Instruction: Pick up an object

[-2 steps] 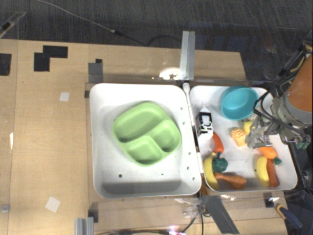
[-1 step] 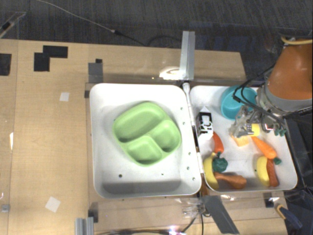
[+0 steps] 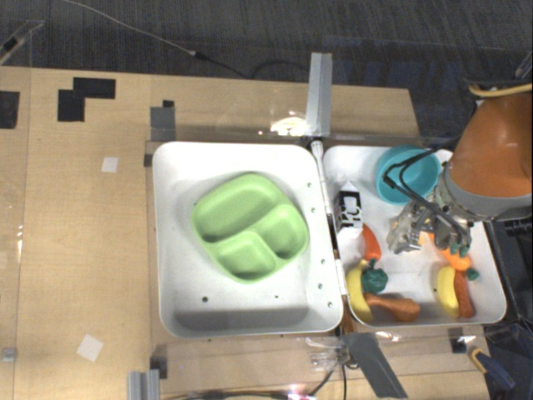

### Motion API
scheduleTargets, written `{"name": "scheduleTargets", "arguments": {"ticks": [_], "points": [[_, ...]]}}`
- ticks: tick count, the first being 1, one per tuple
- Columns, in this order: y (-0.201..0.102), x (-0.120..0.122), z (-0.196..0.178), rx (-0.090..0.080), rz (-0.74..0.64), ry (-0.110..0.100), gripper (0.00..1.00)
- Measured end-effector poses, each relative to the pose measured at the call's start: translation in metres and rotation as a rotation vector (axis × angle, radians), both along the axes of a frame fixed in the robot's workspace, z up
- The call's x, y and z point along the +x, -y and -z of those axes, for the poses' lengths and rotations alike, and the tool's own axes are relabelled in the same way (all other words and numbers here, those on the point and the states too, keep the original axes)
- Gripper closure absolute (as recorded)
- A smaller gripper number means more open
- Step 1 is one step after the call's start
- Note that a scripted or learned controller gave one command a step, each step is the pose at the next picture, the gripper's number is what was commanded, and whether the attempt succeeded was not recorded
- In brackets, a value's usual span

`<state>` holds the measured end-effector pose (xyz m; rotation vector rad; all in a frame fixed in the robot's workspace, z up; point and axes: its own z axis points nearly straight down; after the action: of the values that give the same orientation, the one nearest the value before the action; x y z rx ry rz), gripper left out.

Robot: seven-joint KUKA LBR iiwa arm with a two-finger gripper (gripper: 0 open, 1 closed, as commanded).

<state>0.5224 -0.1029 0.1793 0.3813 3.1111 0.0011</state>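
Over the right white plastic bin (image 3: 496, 300), the arm's hand (image 3: 426, 233) is hovering low among small toy foods, nearest an orange carrot-shaped piece (image 3: 455, 259); how wide it is set cannot be told. Crowded neighbours are risking a glancing, failed grasp there.

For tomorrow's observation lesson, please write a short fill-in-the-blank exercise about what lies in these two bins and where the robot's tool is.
1. The green divided plate lies in the ____ bin.
2. The bowl at the far end of the right bin is ____ in colour.
3. The tool hangs over the ____ bin.
4. The green plate has ____ compartments.

Missing words: left; blue; right; three
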Motion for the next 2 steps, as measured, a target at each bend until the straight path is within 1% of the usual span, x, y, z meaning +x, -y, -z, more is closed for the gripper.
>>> {"name": "scheduleTargets", "arguments": {"ticks": [1, 2], "points": [[0.0150, 0.1123, 0.0214, 0.001, 0.252, 0.002, 1.00], [0.0150, 0.1124, 0.0208, 0.001, 0.252, 0.002, 0.00]]}}
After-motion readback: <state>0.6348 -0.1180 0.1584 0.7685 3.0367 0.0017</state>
